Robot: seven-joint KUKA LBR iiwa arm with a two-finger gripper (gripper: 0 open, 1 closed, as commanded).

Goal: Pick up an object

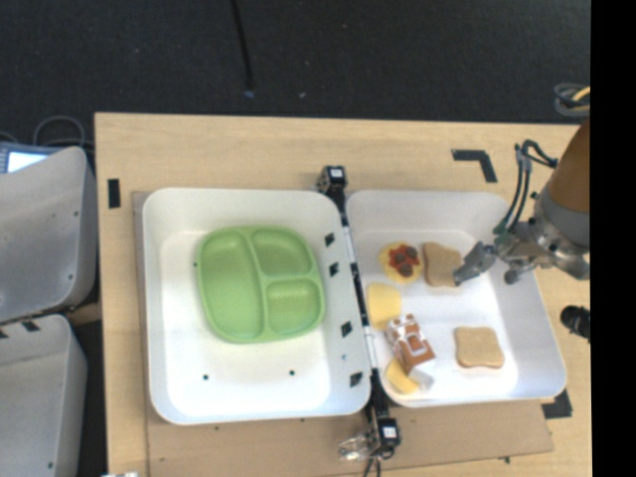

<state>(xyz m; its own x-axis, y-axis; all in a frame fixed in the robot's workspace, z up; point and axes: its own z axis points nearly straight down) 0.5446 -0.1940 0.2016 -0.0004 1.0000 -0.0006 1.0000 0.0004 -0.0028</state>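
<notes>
In the right bin (pixel 517 371), nearest the camera, lie a yellow wedge (pixel 399 378), a brown-and-white packet (pixel 410 340) whose print is too small to read, and a toast slice (pixel 478 347). Farther back, a second slice (pixel 439 263) sits beside a red-topped pastry (pixel 400 258). The pincer (pixel 475 264) hovers at that slice's right edge; how far open, I cannot tell.

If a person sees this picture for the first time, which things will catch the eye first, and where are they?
The bright green divided plate lies alone in the left bin and stands out most. In the right bin lies a cluster of small food pieces: a yellow piece with red topping, two toast-like slices and yellow pieces. The gripper reaches in from the right and hovers at the upper slice.
</notes>
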